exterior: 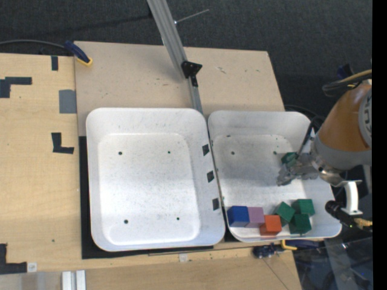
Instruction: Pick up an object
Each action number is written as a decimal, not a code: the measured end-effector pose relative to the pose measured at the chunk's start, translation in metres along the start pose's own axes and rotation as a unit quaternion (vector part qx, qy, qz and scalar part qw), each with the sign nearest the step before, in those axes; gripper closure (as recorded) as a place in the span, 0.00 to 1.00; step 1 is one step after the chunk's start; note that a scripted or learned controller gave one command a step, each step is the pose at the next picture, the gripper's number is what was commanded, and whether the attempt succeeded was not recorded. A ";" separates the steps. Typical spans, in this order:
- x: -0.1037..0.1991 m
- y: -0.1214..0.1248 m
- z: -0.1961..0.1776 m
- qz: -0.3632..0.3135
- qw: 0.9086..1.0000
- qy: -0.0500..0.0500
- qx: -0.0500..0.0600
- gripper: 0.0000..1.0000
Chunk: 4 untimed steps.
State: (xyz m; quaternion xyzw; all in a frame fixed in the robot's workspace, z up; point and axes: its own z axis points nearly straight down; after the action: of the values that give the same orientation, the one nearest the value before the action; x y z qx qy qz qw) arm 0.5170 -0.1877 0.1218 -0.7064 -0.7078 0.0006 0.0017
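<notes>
While the blocks crowded the right bin's near edge, the gripper hung over open floor, its finger state impossible to tell.

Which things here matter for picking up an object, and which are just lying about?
For the job:
gripper, low over the right bin
blue block
lilac block
orange block
green blocks

Lying about:
left bin
metal pole
blue-and-yellow clamp
tape marks on the bench
</notes>
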 end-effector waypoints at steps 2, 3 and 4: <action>-0.001 -0.003 -0.099 0.001 1.000 -0.002 -0.004 1.00; 0.000 -0.002 -0.128 0.000 1.000 -0.001 -0.003 1.00; 0.053 -0.006 -0.131 -0.002 1.000 0.000 -0.001 1.00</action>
State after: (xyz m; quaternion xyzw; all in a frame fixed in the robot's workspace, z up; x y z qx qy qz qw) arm 0.5112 -0.1345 0.2529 -0.7051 -0.7091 -0.0003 0.0006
